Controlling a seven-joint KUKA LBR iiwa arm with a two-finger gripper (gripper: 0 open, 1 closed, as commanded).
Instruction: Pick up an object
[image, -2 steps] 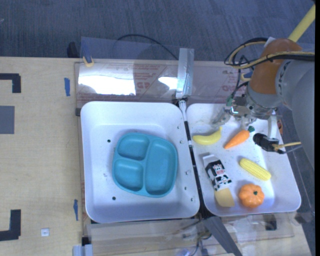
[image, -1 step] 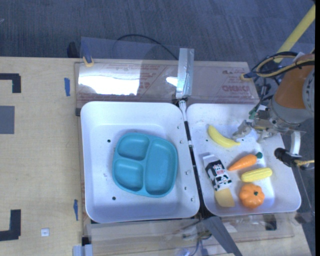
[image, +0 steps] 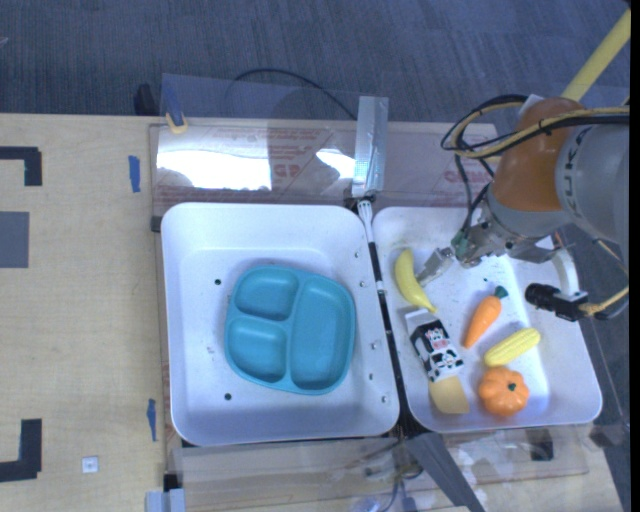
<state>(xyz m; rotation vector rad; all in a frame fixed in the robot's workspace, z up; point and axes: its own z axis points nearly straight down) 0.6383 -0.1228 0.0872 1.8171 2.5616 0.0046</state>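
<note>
Gripper (image: 440, 263) over right bin (image: 575, 385) near its back edge, just beside banana (image: 410, 281); finger state: cannot tell.

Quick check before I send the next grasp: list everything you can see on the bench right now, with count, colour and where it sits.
bins: 2, white, side by side on the bench
divided plate: 1, teal blue, middle of the left bin
banana: 1, yellow, upper left of the right bin
carrot: 1, orange with green top, centre of the right bin
corn cob: 1, yellow, right of centre in the right bin, just above the pumpkin
pumpkin: 1, orange, lower right of the right bin
cow-pattern carton: 1, black and white, lower left of the right bin
pale yellow piece: 1, at the carton's lower end, beside the pumpkin
arm: 1, grey with orange band, reaching in from the right
gripper: 1, over the upper right bin, beside the banana
</note>
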